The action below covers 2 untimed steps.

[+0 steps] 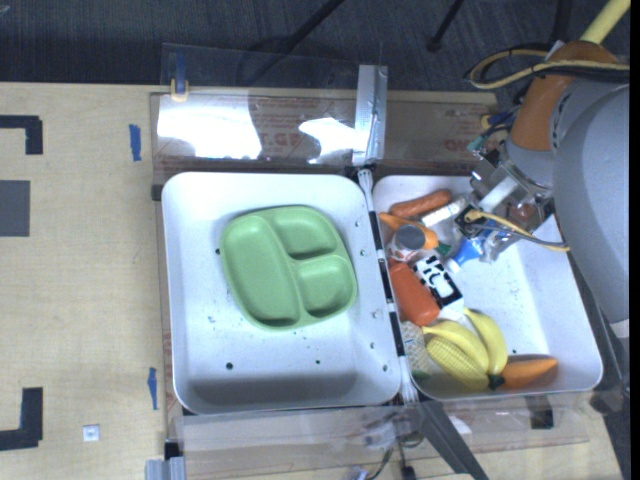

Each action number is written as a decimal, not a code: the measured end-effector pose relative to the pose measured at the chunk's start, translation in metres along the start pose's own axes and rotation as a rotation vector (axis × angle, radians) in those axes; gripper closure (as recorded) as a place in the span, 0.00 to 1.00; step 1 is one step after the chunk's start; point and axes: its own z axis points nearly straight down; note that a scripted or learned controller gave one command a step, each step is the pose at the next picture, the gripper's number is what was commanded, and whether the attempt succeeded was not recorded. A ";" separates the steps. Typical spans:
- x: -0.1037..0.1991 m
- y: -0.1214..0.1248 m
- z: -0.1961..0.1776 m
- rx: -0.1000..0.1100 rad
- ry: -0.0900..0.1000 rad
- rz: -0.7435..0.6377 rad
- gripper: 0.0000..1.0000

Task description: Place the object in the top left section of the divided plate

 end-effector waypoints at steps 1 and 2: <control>0.003 -0.008 0.000 -0.017 0.014 0.135 1.00; 0.020 -0.031 0.004 -0.084 0.021 0.246 1.00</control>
